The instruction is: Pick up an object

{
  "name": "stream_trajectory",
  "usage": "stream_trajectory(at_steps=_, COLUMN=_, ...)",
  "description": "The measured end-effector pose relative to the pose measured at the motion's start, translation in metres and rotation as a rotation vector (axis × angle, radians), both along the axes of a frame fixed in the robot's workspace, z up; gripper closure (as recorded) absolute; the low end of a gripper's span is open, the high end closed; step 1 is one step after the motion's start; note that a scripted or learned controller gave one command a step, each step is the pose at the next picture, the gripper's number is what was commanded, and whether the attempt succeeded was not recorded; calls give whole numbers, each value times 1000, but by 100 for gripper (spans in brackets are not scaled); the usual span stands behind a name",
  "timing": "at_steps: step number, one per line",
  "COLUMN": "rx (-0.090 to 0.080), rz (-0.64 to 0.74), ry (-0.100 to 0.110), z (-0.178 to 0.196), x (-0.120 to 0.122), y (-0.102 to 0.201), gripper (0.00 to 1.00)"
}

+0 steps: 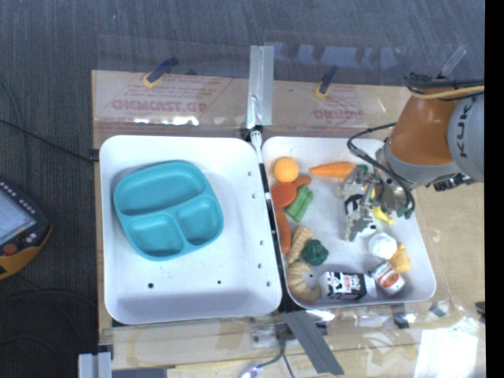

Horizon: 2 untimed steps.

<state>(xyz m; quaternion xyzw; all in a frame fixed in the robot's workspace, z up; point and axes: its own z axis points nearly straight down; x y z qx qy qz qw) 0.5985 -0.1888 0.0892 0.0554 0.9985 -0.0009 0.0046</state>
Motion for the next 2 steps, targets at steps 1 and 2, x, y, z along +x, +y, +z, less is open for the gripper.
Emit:
stream_trajectory(at_steps=1, rx=0, rz=-31, ry=-8, z=1, x=-4, y=-1, gripper=0)
stream_trajectory(at_steps=2, rx=-2, rz=-53, ry=-10, z=1, x=-10, y=5, gripper=0)
